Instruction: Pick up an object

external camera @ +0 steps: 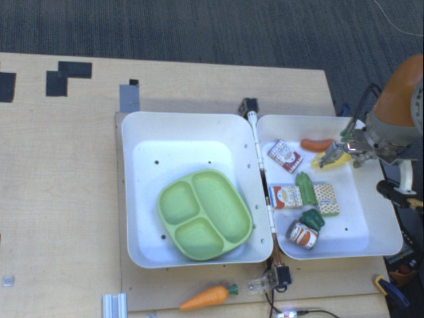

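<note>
arm [401, 101]: comes in from the right, orange band visible, wrist over the right bin's far right edge
gripper [346, 148]: low over the back right of the right bin, clamped on the banana
banana [333, 159]: yellow, between the fingers, sticks out to the left of the gripper, just in front of the sausage
right bin [381, 240]: holds all the small items
sausage [317, 144]: red, at the back, left of the gripper
carton [285, 156]: red and white, back left, tilted
pouch [286, 196]: red and white, against the left wall, mid bin
cucumber [305, 187]: green, lying between pouch and cracker
cracker [326, 199]: pale, checked, right of the cucumber
can [303, 234]: on its side near the front, with a dark green item on its top right
left bin [139, 151]: holds the plate
plate [204, 214]: green, three compartments, front centre
carrot [207, 297]: orange, on the bench in front of the bins
</note>
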Motion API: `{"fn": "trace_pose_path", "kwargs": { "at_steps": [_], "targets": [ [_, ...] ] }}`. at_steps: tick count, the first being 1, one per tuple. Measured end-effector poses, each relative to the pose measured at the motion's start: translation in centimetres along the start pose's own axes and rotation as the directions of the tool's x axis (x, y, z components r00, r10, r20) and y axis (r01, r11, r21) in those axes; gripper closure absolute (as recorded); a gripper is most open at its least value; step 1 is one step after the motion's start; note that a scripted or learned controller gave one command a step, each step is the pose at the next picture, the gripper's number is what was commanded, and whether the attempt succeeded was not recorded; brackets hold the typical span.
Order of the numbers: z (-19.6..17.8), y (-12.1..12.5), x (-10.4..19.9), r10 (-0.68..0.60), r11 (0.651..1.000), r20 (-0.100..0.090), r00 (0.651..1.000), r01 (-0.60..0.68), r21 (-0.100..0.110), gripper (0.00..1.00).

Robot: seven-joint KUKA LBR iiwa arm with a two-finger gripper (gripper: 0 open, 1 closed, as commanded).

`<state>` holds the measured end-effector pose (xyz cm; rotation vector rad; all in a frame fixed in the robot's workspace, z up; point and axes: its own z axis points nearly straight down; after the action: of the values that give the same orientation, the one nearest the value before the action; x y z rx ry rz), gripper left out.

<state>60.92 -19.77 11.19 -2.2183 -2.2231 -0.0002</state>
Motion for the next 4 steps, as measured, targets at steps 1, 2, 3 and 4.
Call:
{"fn": "trace_pose_path", "kwargs": {
  "at_steps": [1,2,3,4],
  "targets": [
    [2.6,-6.0,3.4,0.001,1.000,0.002,1.000,-0.001,-0.007,0.00],
    [1.4,-5.7,3.5,0.000,1.000,0.004,1.000,0.000,-0.014,1.00],
    [1.4,-5.7,3.5,-0.001,1.000,0.004,1.000,0.001,-0.014,0.00],
    [0.3,-5.6,3.5,-0.002,1.000,0.004,1.000,0.002,-0.019,1.00]
  ]
}}
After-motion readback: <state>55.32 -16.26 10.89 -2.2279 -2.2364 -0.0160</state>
